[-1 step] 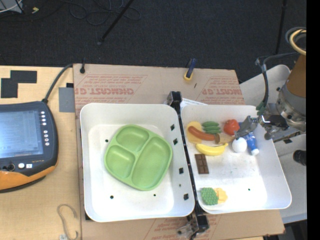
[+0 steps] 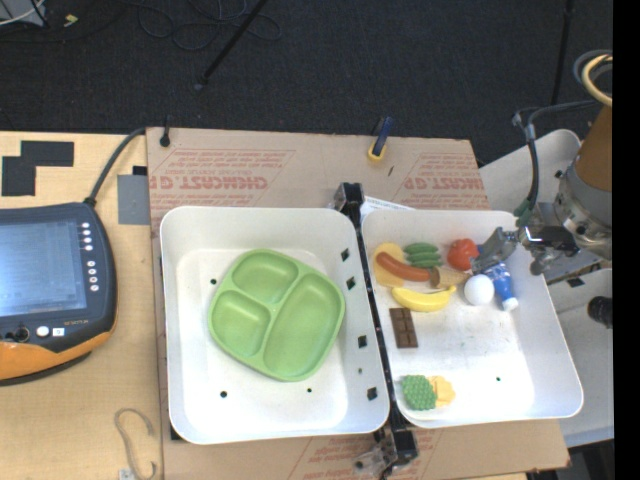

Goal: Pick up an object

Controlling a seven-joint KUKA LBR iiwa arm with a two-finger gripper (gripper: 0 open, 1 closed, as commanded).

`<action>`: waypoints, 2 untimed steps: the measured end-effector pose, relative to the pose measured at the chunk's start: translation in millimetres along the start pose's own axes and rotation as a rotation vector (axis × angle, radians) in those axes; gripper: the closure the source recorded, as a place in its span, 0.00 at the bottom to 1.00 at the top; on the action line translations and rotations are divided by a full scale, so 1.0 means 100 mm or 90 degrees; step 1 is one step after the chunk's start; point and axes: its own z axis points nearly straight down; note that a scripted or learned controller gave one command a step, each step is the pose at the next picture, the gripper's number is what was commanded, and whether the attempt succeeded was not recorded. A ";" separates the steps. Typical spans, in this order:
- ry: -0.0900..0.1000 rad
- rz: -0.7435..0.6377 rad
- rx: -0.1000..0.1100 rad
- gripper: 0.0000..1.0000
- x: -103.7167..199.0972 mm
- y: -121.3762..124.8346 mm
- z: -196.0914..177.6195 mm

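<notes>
Mirrored "CHEMCAST GP" printing on cardboard (image 2: 250,173) beneath bins; pincer (image 2: 497,248) grip state unclear.

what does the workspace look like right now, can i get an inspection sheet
surface: cardboard sheet on the bench, bearing a left bin and a right bin
job's things: in the right bin, banana, hot dog, green pod, tomato, white ball, blue item, chocolate bar, green and yellow toy
clutter: green divided plate in the left bin
tool: tool at the right bin's far right, near the tomato; finger state unclear
cables: black cables on the dark floor
surroundings: control pendant at left
</notes>
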 end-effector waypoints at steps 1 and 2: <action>0.001 0.000 0.004 0.00 0.00 0.06 0.65; 0.002 0.000 0.005 0.00 0.08 0.13 1.28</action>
